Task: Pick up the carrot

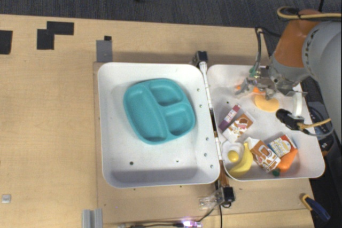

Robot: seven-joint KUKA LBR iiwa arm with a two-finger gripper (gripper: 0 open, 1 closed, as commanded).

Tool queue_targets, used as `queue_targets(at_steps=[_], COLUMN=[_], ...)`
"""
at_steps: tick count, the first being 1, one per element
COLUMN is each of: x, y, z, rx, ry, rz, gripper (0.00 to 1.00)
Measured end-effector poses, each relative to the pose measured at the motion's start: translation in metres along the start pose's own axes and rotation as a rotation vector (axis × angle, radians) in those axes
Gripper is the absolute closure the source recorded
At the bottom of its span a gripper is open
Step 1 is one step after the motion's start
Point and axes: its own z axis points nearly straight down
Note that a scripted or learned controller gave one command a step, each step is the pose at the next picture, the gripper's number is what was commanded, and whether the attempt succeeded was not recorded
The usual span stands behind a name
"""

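The carrot (289,160) is orange with a green stub at one end. It lies in the near right corner of the right bin (312,171), beside a small carton (272,150). My gripper (260,87) hangs low over the far part of the same bin, well away from the carrot. Right under and beside the gripper sit a pale yellow rounded item (266,103) and a small orange piece (257,91).
A purple and brown snack packet (236,120) lies mid-bin, and a banana (241,160) rests at the near left. The left bin (109,168) holds a teal divided plate (158,109). A ridge (209,109) separates the two bins.
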Motion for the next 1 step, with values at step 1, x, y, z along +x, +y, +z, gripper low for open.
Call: queue_targets(at_steps=[1], x=[0.0015], y=[0.0035], z=[-0.0144], rx=[-0.009], ry=[-0.002], rz=[-0.008], gripper=[1.00])
